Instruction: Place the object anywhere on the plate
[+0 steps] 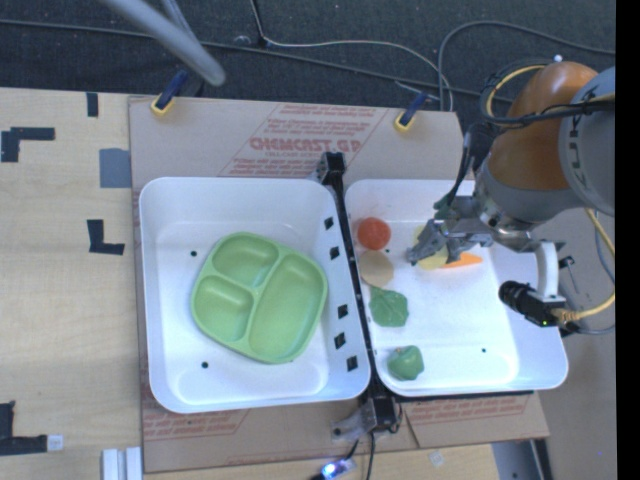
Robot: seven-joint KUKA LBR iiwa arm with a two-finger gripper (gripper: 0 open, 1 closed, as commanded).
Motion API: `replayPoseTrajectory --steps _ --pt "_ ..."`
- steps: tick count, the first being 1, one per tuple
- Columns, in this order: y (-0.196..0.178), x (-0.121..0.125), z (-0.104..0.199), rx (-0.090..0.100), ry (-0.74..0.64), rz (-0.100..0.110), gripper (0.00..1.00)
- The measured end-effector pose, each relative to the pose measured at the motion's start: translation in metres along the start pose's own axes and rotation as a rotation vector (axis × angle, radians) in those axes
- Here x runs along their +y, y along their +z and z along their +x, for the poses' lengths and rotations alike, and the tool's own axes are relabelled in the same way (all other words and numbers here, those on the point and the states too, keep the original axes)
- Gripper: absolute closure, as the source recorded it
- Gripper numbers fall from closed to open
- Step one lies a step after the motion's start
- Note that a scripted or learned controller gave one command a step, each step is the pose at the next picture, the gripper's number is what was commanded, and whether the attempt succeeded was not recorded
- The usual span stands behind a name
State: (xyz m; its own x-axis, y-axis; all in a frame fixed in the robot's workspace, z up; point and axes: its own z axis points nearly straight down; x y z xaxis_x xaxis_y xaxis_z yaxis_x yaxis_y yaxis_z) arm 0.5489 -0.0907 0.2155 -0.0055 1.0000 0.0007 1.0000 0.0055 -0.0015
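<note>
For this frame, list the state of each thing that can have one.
Green plate: in the left bin, upright, nothing on it.
Gripper: low in the right bin, over the yellow and orange pieces.
Red ball: loose, right bin.
Tan disc: loose.
Two green toys: loose, right bin.

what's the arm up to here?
The arm's gripper is down in the right bin, over a yellow and orange piece near the bin's upper middle. I can't tell whether it has a grasp. The other items lie along that bin's left side: a red ball, a tan disc and two green pieces. The green plate sits in the left bin with nothing on it, so no placement has been made yet.
</note>
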Motion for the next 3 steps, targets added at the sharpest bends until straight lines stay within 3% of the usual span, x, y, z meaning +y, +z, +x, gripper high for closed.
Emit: replayPoseTrajectory --steps 3 --pt "-0.021 0.026 0.171 0.001 -0.002 -0.001 1.00"
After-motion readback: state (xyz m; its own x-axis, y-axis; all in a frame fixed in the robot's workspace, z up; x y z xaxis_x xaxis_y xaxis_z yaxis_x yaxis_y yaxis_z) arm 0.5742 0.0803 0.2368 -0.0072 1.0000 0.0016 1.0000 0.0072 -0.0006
